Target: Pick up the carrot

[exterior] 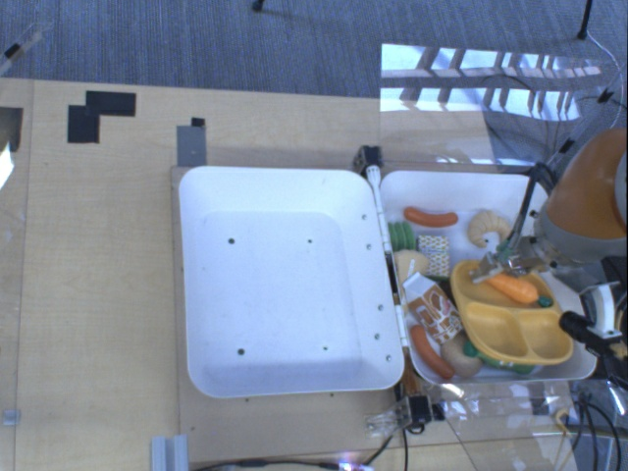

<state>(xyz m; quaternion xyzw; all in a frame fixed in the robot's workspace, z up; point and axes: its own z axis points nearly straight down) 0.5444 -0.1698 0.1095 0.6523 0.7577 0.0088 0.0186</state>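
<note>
The carrot (514, 287) lies in the yellow tray (510, 332), in the tray's far compartment, inside the right bin (461, 183). The gripper (502, 263) sits right at the carrot's far-left end; whether it is spread or pinching, I cannot tell. A sausage (430, 218) lies near the bin's far edge.

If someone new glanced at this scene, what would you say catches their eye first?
Probably the crowded right bin, where a yellow divided tray sits among toy foods. An orange carrot lies in the tray's upper compartment, with the tool at its left end. Beside it, the big left bin stands out as a plain white expanse.
</note>
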